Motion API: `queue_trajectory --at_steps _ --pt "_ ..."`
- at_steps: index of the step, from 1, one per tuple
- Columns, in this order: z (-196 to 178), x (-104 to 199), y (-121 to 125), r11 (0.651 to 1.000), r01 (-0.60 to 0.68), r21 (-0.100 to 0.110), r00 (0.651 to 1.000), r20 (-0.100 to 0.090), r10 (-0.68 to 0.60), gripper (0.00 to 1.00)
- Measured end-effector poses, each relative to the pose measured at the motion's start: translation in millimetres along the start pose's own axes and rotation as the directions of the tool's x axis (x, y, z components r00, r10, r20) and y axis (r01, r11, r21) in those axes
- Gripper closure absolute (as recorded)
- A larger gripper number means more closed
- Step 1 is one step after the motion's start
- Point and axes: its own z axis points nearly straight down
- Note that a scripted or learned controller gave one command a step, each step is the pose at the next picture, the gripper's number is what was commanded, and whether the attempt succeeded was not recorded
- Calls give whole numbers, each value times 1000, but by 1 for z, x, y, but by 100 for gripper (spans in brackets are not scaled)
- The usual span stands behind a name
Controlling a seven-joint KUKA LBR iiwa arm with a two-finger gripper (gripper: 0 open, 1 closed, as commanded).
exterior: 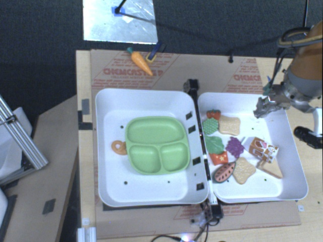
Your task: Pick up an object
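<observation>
Left shallow white plastic bin (106, 135): a light-green three-compartment plastic tray (156, 144) near the middle, a small tan pretzel-shaped toy (119, 147) just beside its left edge.

Right shallow white plastic bin (290, 175): a cluster of toy foods — red strawberry (213, 114), pale toast slice (229, 125), green leafy pieces (212, 136), purple grape bunch (234, 146), orange-red block (219, 158), dark oval piece (223, 172), tan bread slice (244, 170), small printed carton (262, 149).

On the cardboard sheet (176, 67) under the bins, repeated red "CHEMCAST" lettering; orange toy carrot (142, 63) lying there, behind the left bin.

Grey two-finger gripper (263, 108) over the right bin's far right corner, nothing between the fingers; released or clenched — cannot tell. Toast slice nearest, to its lower left, apart from it.
</observation>
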Motion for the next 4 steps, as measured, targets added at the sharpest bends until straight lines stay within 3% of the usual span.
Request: queue_trajectory --at_steps 1,2,4 --pt "-13 0 1 1000 2 1 1000 -1 -2 100" --pt "-22 58 4 1000 9 2 1000 -3 -9 100" --pt "-3 154 20 1000 8 3 1000 -2 -8 100"
